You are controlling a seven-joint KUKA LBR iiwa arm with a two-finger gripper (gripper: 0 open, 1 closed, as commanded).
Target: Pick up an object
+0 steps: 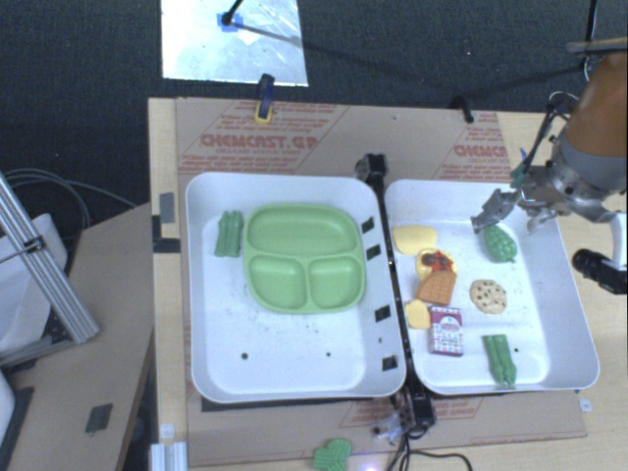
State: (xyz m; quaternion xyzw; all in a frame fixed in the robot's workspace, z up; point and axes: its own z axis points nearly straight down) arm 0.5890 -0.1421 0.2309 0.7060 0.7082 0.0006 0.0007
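Note:
My gripper (512, 222) hangs over the back of the right bin (564, 292), its two fingers spread apart and open. Just below them and slightly toward the front lies a bumpy green toy vegetable (500, 244); nothing is held between the fingers. Spread through the same bin are a yellow piece (414, 237), a red and yellow toy (435, 261), an orange waffle piece (438, 287), a cookie (488, 295), a small red and white box (446, 331) and a long green vegetable (499, 359).
The left bin (294, 361) holds a green divided plate (304, 259) and a small green bundle (229, 234) by its left wall. A black divider (388, 263) joins the two bins. A green toy (334, 451) lies off the bench at the front.

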